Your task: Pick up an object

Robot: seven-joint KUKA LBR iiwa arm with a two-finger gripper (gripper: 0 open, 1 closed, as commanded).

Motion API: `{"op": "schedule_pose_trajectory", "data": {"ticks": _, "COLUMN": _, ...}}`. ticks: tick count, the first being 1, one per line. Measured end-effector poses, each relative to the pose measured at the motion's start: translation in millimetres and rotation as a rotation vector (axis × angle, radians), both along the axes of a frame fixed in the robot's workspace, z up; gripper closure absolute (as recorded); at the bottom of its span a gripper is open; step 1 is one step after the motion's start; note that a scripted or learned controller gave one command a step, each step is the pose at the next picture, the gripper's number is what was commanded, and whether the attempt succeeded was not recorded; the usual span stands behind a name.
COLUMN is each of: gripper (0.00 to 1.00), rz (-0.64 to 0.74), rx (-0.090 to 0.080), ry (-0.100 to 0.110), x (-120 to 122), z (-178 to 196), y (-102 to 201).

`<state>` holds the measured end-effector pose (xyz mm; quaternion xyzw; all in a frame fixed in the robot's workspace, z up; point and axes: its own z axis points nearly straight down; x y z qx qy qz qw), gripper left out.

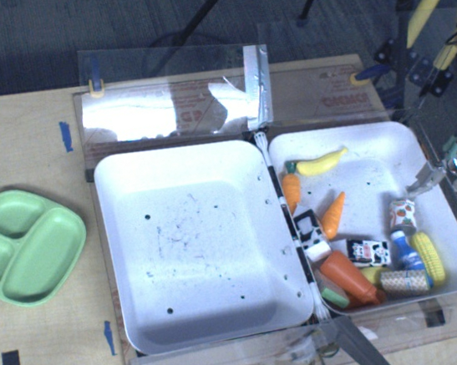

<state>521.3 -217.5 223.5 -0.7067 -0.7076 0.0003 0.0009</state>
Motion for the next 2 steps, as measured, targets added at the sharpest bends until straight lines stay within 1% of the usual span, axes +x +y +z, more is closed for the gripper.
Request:
{"op": "schedule_pose_trajectory", "data": {"ticks": 1, "gripper": 0.00, "rz": 0.065, "rx": -0.009, "ry": -0.026, "x": 0.9, "z": -80.7, "y": -3.9}}
{"op": "schedule_pose_trajectory", "data": {"ticks": 2, "gripper": 0.00, "rz": 0.132, "rx": -0.018, "ry": -0.051, "x": 7.2, "z": -85.3, "y": -4.4}}
